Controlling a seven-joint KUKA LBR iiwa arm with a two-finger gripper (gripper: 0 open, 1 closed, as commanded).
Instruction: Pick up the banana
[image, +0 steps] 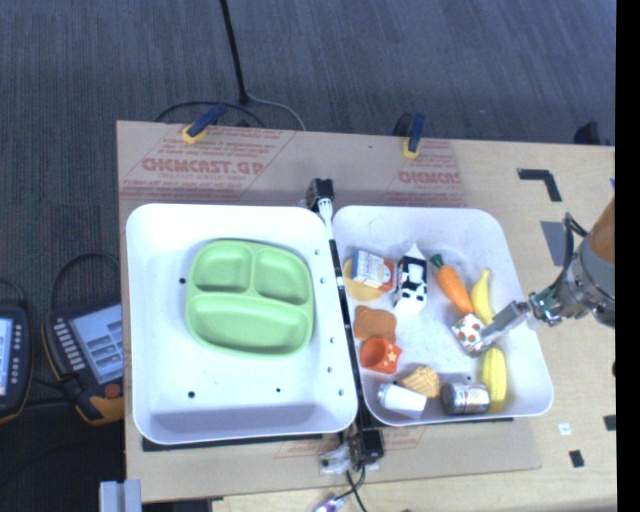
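The banana lies in the right bin, near its right wall, just beside the carrot (a second yellow fruit rests lower down by a metal can). The jaws hover just below the banana's lower end, beside a small spotted cube; whether they are open or closed I cannot tell.

1. The arm shows a grey body with an orange patch at its upper edge.
2. Its wrist is a dark, blocky metal cluster with small fittings.
3. The gripper is slim, pale grey and metallic.
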